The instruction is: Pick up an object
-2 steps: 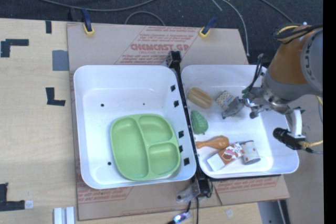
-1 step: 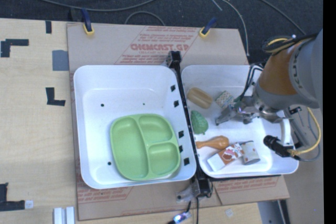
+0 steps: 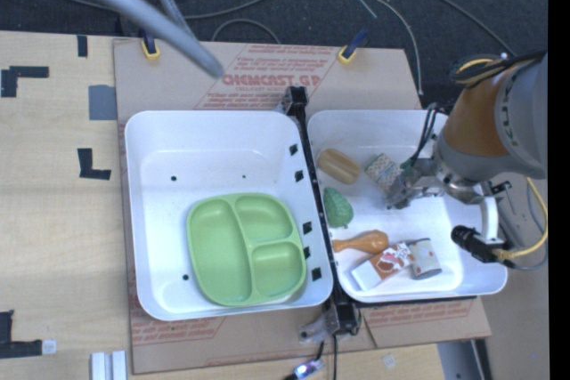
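Setting: Wooden bench [image 3: 53,218] is carrying a cardboard sheet [image 3: 267,76], and two white bins are sitting side by side on it.
Gripper: the gripper [image 3: 403,194] is hanging low inside the right bin [image 3: 485,280], near its far right part; whether it is open or closed cannot be told, and nothing is showing as grasped.
Nearest thing: a small patterned block [image 3: 381,168] is lying just beside the gripper, to its upper left, possibly touching it.
Key relation: the block's long axis is running at a slant, so the coming move is probably turning on a short shift up-left toward it.
Further out: a tan oval piece [image 3: 338,165] is lying left of the block; a green lump [image 3: 337,207] is sitting left and slightly below the gripper.
Below the gripper: an orange drumstick toy [image 3: 361,242], a red-and-white packet [image 3: 383,264] and a grey can [image 3: 425,258] are lying along the near side.
Farthest: a green divided plate [image 3: 249,249] is resting in the left bin [image 3: 151,191], well apart.
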You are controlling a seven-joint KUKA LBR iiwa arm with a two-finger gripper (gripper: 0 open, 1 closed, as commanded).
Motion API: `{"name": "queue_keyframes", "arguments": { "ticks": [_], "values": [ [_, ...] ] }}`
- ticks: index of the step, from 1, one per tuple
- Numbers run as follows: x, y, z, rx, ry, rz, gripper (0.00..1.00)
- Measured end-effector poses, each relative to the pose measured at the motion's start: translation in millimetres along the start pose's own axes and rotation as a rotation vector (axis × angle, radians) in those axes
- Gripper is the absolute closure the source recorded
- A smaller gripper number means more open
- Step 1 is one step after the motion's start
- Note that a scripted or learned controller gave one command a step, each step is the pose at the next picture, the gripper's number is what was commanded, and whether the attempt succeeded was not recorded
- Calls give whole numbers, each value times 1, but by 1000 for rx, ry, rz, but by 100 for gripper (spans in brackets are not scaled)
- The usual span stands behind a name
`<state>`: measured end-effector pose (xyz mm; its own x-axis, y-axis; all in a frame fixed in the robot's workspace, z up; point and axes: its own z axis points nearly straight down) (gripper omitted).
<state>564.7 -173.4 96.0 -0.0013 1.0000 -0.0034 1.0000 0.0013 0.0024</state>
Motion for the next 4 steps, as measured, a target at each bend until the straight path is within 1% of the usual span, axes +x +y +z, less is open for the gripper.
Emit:
{"name": "queue_keyframes", "arguments": {
  "ticks": [2,3,4],
  "values": [
    [0,22,-109,-2,2,-1,100],
    [0,22,-131,1,3,0,100],
    [53,35,-140,2,5,-5,100]
  ]
}}
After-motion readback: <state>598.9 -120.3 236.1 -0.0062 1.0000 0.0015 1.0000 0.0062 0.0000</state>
